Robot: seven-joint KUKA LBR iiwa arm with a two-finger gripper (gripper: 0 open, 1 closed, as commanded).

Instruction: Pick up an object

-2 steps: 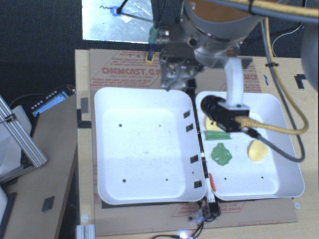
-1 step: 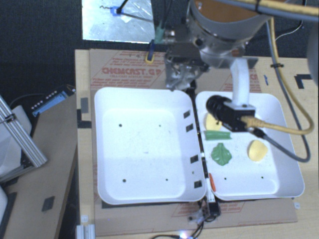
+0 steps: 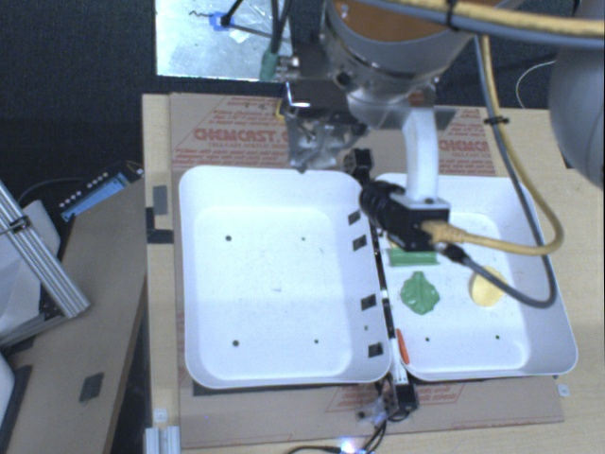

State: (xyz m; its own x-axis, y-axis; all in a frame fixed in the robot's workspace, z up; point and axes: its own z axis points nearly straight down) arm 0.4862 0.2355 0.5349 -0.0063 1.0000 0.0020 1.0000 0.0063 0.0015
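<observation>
**Orange sliver, leaf and yellow piece lay in one bin, claw well apart**

Nearest the lens, a thin orange sliver [image 3: 402, 346] lay at the seam between the two bins, against the inner wall of the view's right bin [image 3: 534, 353]. It looked too slim and too close to the wall to make an easy pick.

Further in, a green leaf [image 3: 420, 293] lay flat on that bin's floor, with a yellow piece [image 3: 487, 291] just beside it toward the right. A green strip [image 3: 412, 256] lay behind the leaf, partly hidden.

The leaf seemed the best target. It was probably light and soft, a moulded or fabric shape that would give under pressure rather than crack. Lying so flat, it offered little height, so a straight descent over its thicker middle looked wiser than nipping a lobed edge, which could fold and slip free. The yellow piece appeared equally low and smoother, so likelier to slide.

The left bin [image 3: 274, 282] held nothing to take. The claw [image 3: 319, 145] hung above that bin's far rim, well apart from the leaf. Whether it was open or closed could not be told, and nothing was seen in it.
</observation>
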